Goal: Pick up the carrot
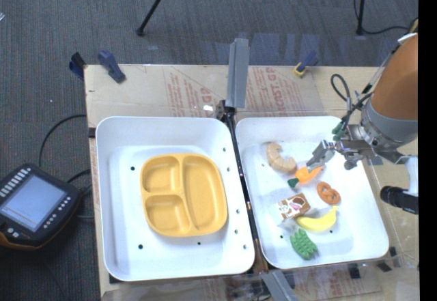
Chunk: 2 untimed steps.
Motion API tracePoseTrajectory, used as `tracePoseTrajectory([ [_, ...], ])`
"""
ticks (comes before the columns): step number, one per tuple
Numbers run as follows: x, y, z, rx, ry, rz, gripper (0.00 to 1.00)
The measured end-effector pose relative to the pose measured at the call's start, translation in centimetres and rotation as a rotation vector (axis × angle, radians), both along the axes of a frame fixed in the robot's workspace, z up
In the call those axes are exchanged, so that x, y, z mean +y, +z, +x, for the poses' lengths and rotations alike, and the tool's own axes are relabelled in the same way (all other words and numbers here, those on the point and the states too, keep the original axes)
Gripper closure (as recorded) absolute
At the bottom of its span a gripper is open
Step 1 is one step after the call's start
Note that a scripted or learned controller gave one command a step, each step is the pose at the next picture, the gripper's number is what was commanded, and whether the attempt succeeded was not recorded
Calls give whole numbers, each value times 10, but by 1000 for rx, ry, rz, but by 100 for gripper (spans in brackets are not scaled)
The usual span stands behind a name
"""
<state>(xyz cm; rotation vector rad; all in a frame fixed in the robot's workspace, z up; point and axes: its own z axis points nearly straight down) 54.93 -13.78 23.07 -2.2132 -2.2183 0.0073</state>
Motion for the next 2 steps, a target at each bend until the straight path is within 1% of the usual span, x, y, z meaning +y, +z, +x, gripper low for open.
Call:
tracePoseTrajectory([
  [1, -52, -93, 42, 6, 103, 3, 0],
  [2, -23, -148, 54, 1, -139, 0, 0],
])
